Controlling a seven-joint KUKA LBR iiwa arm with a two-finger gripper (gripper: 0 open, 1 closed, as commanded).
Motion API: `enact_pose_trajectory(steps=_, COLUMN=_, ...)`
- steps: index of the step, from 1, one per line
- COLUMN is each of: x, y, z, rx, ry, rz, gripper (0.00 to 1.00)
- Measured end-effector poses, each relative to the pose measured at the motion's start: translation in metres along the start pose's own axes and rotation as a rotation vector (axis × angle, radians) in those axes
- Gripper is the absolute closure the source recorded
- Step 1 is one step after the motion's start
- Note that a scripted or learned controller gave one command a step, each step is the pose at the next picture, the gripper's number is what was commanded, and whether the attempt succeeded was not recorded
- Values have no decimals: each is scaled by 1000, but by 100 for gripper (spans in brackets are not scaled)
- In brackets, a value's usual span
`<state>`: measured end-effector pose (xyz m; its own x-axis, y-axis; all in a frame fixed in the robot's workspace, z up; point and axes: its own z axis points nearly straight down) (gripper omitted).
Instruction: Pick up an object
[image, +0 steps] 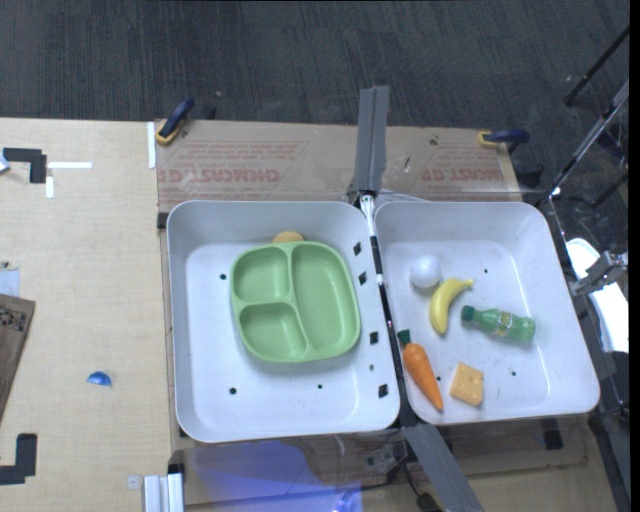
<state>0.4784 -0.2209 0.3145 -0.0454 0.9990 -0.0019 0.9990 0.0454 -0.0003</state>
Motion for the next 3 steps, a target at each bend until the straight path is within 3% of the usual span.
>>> enact_pose_trajectory(steps=1, x=23, y=108, z=98, rx=0, ry=1, rz=-172, gripper=0)
enact_pose_trajectory(steps=2, x=97, y=111, z=183, rx=2, ry=2, rz=-108, gripper=0)
enact_pose_trajectory(steps=3, x=119, y=85, z=223, rx=1, ry=2, rz=-107, gripper=0)
